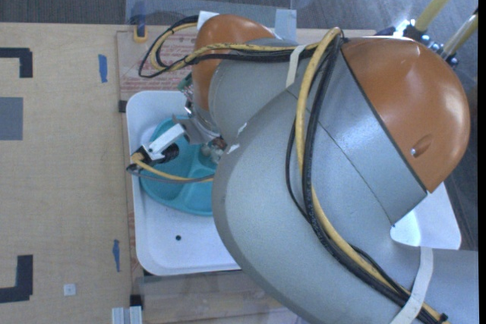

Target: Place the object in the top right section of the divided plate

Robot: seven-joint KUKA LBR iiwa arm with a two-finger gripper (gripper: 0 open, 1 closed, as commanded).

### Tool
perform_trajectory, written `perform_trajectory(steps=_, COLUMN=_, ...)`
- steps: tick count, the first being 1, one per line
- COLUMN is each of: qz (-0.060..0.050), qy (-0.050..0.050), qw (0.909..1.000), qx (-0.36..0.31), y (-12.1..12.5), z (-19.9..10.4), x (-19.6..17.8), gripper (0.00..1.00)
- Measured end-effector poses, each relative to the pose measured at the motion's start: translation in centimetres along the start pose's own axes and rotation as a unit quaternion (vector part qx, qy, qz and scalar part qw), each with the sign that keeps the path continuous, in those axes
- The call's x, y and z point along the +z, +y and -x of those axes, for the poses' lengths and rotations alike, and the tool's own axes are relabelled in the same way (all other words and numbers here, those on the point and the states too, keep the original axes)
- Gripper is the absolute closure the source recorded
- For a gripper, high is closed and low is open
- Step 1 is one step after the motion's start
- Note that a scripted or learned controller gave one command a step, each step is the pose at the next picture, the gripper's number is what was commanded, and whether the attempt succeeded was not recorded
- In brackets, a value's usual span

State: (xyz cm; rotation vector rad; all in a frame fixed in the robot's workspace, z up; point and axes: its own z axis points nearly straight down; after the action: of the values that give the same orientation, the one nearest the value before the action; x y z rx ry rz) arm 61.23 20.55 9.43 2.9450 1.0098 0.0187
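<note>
Teal divided plate [186,197] is seen in the white bin [163,254], directly beneath the gripper [199,146]. Only 1 short descent is judged needed. Gripper state cannot be told, nor whether any object is carried.

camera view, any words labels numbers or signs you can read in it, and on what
No text in this view can be read.
Small pale sticker on the bench: too small to read.
Blue tape strips and the teal plate: no writing visible.
</note>
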Motion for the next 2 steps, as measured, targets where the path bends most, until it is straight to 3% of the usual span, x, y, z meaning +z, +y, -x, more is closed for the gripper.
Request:
perform_trajectory(steps=1, qz=-0.001, qy=-0.001, qw=1.0, qx=0.0, y=0.0, z=0.1, x=0.0, gripper=0.0)
perform_trajectory(steps=2, qz=-0.001, qy=-0.002, qw=1.0, qx=-0.003, y=-0.3, z=-0.1, x=-1.0, gripper=1.0)
